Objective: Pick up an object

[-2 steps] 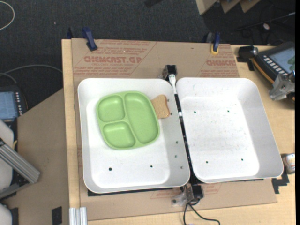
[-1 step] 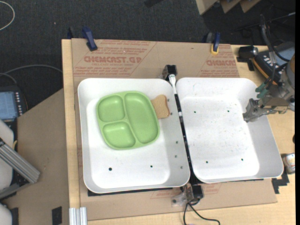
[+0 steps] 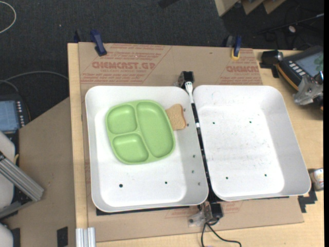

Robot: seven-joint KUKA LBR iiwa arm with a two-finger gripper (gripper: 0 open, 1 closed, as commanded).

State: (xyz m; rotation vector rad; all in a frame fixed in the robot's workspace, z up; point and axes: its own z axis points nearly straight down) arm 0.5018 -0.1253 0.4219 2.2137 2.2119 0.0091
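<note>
A green plate with three compartments (image 3: pixel 140 131) lies in the left white bin (image 3: pixel 141 189), toward its back. A small tan, bread-like piece (image 3: pixel 177 117) rests against the plate's right rim, close to the wall between the bins. The right white bin (image 3: pixel 247 148) has only dark specks on its floor.
Both bins sit on a brown cardboard sheet (image 3: pixel 123 63) held by blue clamps (image 3: pixel 97 41) at the back. A black clip (image 3: pixel 186 78) joins the bins at the back, cables (image 3: pixel 211 225) hang at the front. Equipment (image 3: pixel 300 71) stands at the far right.
</note>
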